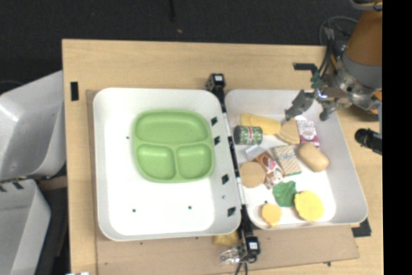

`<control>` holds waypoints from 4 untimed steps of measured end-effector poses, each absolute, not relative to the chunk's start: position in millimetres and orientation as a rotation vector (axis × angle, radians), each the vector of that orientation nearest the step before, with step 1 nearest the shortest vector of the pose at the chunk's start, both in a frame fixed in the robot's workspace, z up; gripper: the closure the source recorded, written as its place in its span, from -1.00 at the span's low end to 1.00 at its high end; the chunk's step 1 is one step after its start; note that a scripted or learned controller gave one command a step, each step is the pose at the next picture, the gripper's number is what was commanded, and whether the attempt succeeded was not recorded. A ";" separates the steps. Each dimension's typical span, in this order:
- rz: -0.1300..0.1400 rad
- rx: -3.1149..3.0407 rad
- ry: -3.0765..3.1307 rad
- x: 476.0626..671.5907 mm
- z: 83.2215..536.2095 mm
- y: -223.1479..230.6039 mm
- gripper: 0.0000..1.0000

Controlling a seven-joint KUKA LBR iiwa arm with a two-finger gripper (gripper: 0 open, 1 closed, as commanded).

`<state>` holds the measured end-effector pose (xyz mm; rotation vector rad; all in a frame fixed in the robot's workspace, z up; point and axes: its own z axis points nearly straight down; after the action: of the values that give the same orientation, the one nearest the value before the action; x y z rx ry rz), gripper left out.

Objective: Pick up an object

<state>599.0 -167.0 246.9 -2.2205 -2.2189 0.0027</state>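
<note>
My gripper (313, 106) hangs over the far right part of the right bin (344, 187), its two fingers spread open with nothing between them. Just below it lie a pink packet (308, 131) and a tan flat piece (290, 133). Further left are a yellow banana-like item (259, 122) and a small green can (248, 134) on its side. Toward the front lie a tan potato-shaped item (313, 156), printed packets (278, 161), a brown round item (252, 174), a green leafy toy (283, 191), a yellow disc (309, 205) and a small yellow piece (271, 214).
The left bin (116, 203) holds a green divided plate (172, 145). A black clip (216, 81) sits at the far end of the seam between the bins. The wooden bench (141, 64) borders both bins.
</note>
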 end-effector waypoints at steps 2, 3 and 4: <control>-0.003 -2.215 -2.229 567.4 314.3 -98.8 -1.00; 0.008 -2.214 -2.223 568.3 318.5 -103.1 1.00; 0.011 -2.219 -2.213 501.2 285.5 -91.1 1.00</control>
<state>501.2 -91.1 285.5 -2.2186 -2.2135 0.0107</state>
